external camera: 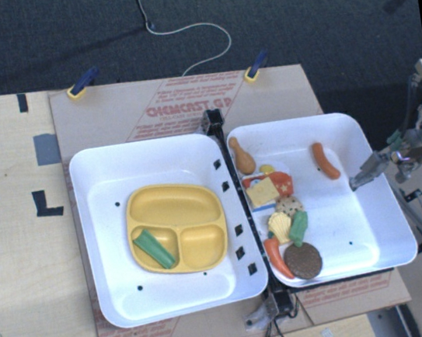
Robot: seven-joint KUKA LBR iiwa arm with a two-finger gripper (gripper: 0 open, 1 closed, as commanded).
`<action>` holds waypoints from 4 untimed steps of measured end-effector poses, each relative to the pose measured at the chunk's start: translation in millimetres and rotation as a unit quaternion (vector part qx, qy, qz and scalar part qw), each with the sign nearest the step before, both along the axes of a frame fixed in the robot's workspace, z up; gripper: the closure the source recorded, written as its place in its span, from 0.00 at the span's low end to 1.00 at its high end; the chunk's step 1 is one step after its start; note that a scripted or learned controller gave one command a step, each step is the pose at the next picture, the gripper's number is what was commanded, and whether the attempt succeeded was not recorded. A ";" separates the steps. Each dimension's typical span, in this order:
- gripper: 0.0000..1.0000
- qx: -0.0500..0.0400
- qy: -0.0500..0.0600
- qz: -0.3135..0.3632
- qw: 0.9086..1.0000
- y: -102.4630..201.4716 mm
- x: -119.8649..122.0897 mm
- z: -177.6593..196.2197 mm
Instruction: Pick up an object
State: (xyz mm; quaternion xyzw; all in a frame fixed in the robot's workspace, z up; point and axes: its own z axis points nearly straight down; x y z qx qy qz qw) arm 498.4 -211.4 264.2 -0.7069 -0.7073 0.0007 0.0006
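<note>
Sausage (pixel 325 161): lies alone in right bin (pixel 364 247), nearest the claw (pixel 358 179) at bin's right rim. Claw state: cannot tell. Risk: round toy rolls off on closing; crowded pile (pixel 281 216) by divider invites a mis-grab.

pale wooden bench (pixel 20 255) with black tape marks on its left part. lying on it, a brown cardboard sheet (pixel 186 105) with red print, held at the far edge by two clamps, yellow and blue (pixel 82 83) (pixel 256 65). resting on the cardboard, side by side and touching along the middle, two shallow white bins: left bin (pixel 95 181), right bin (pixel 378 233). thin white cable (pixel 199 36) trailing beyond the far edge over dark floor (pixel 288 3).
</note>
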 end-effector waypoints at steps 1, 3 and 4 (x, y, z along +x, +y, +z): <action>0.00 0.001 0.002 0.000 1.000 2.4 -9.8 -58.7; 0.00 0.001 0.002 0.000 1.000 2.0 -9.8 -176.7; 1.00 0.001 0.001 0.001 1.000 2.0 -8.9 -164.0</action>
